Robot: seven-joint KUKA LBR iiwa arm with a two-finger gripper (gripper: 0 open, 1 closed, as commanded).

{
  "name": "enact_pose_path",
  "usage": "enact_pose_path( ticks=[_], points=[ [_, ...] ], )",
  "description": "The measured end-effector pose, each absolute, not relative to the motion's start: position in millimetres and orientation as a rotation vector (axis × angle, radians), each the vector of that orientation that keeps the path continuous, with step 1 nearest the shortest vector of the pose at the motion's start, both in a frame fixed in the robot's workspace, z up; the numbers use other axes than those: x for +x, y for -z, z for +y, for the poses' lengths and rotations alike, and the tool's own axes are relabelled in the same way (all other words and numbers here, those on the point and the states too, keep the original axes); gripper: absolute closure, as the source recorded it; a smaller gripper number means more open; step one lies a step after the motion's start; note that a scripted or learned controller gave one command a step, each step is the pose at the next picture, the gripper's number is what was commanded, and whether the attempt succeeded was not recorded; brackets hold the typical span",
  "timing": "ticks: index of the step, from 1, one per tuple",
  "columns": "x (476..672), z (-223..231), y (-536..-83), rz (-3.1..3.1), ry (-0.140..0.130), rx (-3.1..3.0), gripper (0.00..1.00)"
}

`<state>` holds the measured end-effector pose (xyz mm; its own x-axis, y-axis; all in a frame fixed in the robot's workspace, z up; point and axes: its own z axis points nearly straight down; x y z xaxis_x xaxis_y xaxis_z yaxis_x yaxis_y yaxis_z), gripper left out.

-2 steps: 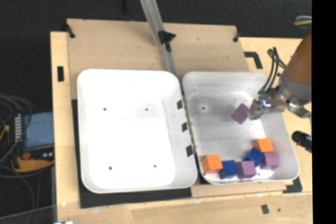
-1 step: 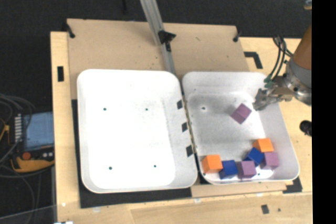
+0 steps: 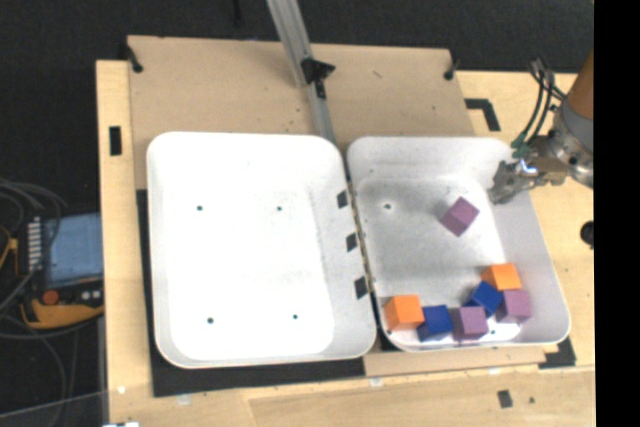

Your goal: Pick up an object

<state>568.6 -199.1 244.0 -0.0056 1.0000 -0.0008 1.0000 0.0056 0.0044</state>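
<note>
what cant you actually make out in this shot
- Gripper, camera view: small and blurred over the right bin's upper right rim.
- Arm: cut off by the right edge beyond the wrist.
- Blue cube: partly covered by the orange cube and purple cube beside it.
- Lone purple cube: too blurred to read surface detail.

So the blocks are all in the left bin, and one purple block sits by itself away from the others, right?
Not quite. The camera view shows the blocks in the right bin, not the left one. The rest is right: one purple block sits by itself, away from the cluster of orange, blue and purple blocks along the near edge.
</note>
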Motion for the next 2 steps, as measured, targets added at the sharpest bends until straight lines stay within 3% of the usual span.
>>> enact_pose_path(
  ticks=[1,2],
  points=[
    [572.2,-151.2,-237.2,2.227,0.0,2.214,1.0],
    [590.8,-104.7,-230.5,2.227,-0.001,2.213,1.0]
  ],
)
